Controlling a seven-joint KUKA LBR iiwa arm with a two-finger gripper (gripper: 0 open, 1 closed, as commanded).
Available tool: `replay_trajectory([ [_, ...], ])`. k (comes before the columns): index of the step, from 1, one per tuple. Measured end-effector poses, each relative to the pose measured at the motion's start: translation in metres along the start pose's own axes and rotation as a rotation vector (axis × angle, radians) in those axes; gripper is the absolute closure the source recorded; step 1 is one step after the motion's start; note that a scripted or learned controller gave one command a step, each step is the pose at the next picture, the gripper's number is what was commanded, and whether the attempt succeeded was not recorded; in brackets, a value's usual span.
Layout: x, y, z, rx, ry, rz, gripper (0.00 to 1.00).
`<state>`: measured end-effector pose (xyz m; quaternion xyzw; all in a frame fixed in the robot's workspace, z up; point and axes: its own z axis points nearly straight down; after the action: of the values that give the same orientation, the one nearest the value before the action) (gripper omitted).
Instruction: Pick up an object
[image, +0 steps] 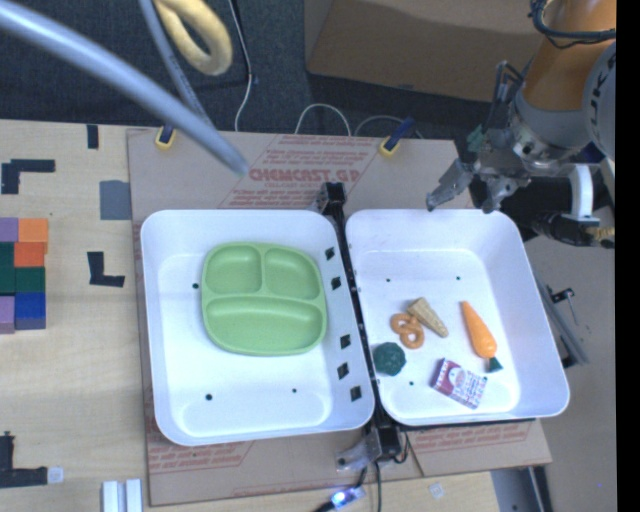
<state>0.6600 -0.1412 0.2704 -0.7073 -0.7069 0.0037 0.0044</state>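
The camera view looks down on my tabletop at a slant, so I read it from nine o'clock across to three. Far out at nine o'clock, a stack of colored blocks sits at the edge, square and hard-cornered, well away from any work. Next comes the left bin, shallow, white and smooth-walled, holding a pale green divided tray with rounded corners and three molded compartments; it lies flat in the middle, probably as a place for sorted things. Just beside it, touching along the hinge-like black seam, is the right bin, where my candidates lie clustered toward five o'clock: a dark green lumpy piece, an orange pretzel-like twist touching a tan cone, a small maroon printed packet lying flat, and a slick tapered carrot with a green stub. The carrot lies apart from the rest, so I judge it the easiest to grasp. My gripper hangs above the bin's far rim at one o'clock, jaws spread, holding nothing, well apart from every object.
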Motion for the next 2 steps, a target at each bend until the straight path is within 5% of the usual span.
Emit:
replay_trajectory([
  [1,0.0,0.002,-0.005,-0.009,-0.002,-0.003,0.0],
  [2,0.008,0.007,0.046,-0.004,-0.001,-0.003,0.0],
])
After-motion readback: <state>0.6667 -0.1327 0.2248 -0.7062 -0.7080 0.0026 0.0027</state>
